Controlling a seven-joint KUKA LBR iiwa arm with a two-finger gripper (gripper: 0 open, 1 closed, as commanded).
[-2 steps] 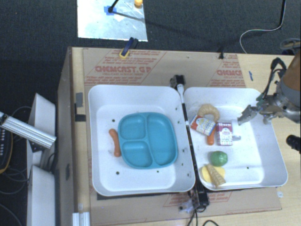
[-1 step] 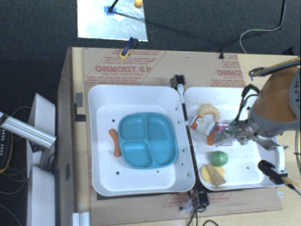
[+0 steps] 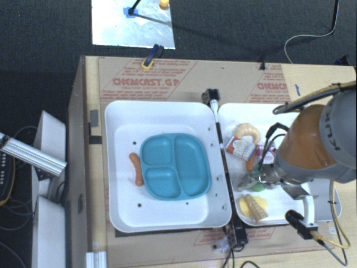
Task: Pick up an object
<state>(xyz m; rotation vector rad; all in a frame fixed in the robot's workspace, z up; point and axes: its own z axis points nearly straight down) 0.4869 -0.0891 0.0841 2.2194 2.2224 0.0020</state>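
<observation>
Over the right bin's (image 3: 334,219) left half I find the gripper (image 3: 252,178), finger state indeterminate, just above the yellow item (image 3: 254,207) at the near-left corner

Robotics lab test bench. Evidence: grey industrial arm (image 3: 318,144) with orange band reaching over two white bins (image 3: 167,113) on a board still covered in printed protective paper (image 3: 184,77); loose cables (image 3: 312,32) across dark carpet; metal sheet (image 3: 131,15) on floor; toy food and blue divided plate (image 3: 174,166) as test props.
</observation>
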